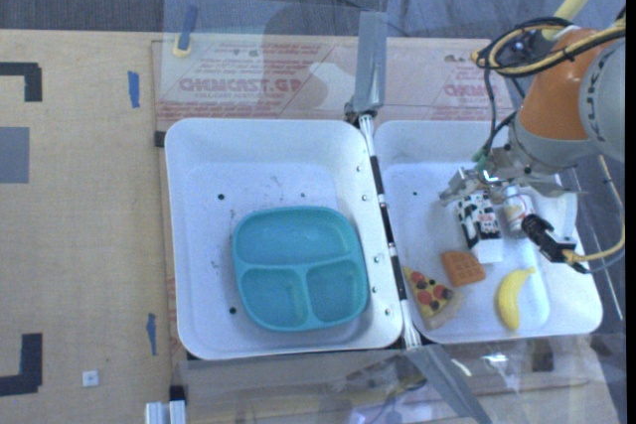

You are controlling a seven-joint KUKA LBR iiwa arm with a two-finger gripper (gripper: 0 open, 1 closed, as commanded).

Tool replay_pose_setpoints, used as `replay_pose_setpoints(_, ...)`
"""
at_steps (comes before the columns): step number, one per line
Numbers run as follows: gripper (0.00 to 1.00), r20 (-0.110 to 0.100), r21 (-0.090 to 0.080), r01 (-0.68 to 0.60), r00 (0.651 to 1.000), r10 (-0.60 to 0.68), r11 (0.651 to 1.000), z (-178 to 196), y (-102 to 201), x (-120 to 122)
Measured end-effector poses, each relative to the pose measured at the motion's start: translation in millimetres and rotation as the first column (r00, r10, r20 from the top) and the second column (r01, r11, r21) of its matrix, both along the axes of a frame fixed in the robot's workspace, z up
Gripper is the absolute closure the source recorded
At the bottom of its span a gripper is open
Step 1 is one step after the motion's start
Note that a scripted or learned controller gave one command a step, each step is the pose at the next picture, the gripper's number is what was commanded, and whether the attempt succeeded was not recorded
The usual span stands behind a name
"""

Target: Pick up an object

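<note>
gripper (481,216) low in the right bin (417,164) — grip state unclear — just above toast (463,267), with pizza slice (431,296) and banana (511,298) nearby.

Teal tray (298,267), yellow banana (512,298)

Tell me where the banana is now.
The banana lies in the right bin, near its front right corner, beside the cracker.
</note>
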State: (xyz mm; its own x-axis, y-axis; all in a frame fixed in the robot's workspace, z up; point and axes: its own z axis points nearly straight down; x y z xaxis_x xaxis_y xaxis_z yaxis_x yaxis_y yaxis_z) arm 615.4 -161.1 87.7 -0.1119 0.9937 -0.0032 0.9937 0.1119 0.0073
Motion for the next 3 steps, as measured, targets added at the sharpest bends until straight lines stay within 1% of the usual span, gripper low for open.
replay_pose_setpoints(1, 1.0, 0.005, -0.003, 0.003, 1.0, -0.003, 1.0, 11, -3, 2)
replay_pose_setpoints(2, 1.0, -0.006, 0.002, -0.147, 0.989, 0.147, 0.989, 148, 78, 13)
replay_pose_setpoints(3, 1.0, -0.006, 0.001, -0.136, 0.991, 0.136, 0.991, 164, 119, 49)
